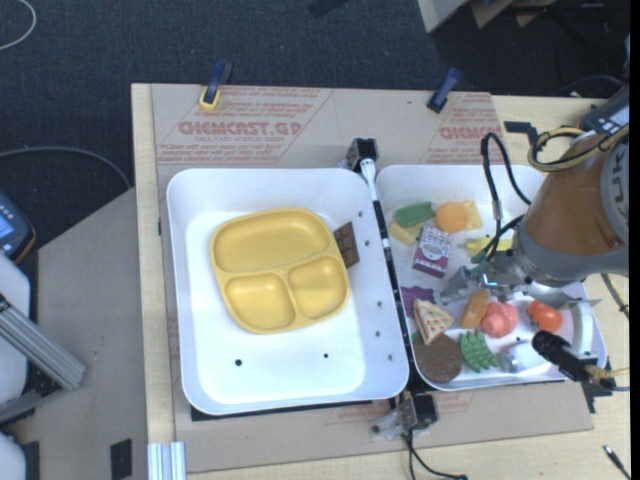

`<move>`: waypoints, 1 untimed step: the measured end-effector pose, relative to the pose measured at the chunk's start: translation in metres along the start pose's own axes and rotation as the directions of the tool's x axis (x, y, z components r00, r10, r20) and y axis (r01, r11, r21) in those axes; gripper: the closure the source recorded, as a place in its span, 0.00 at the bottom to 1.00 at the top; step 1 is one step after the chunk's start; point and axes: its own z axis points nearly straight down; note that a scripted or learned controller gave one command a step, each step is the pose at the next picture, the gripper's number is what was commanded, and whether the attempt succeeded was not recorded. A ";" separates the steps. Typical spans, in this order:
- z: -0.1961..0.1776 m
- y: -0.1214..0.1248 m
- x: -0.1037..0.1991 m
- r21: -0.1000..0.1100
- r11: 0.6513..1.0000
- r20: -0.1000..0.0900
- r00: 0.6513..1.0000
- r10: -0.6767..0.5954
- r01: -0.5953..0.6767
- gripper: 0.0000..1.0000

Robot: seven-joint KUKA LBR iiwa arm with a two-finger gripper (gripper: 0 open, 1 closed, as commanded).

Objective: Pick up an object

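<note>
- A dark carpeted floor (200,28) surrounds the bench, with a loose cable on it at the far left
- The bench top (300,118) is a pale board under brown printed protective paper, held at its far edge by two clamps, one yellow-tipped (212,90) and one blue (443,90)
- Two shallow white bins sit side by side, touching along their inner walls: the left bin (200,368) and the right bin (400,183)
- One grey arm (575,218) with an orange band reaches in from the right over the right bin
- One yellow three-compartment plate (280,268) lies in the left bin, a small brown block (346,244) touching its right rim
- The gripper (490,280) sits low among the toys in the right bin; I cannot tell how it stands
- The right bin holds a jumble of toy food: one green piece (413,213), one orange piece (457,215), one small printed carton (433,248), one sandwich wedge (433,319), one brown cookie (439,359), one red piece (500,319) just beside the gripper
</note>
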 end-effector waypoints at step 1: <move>0.017 0.000 0.001 0.004 1.000 -0.002 1.000 0.000 0.000 0.00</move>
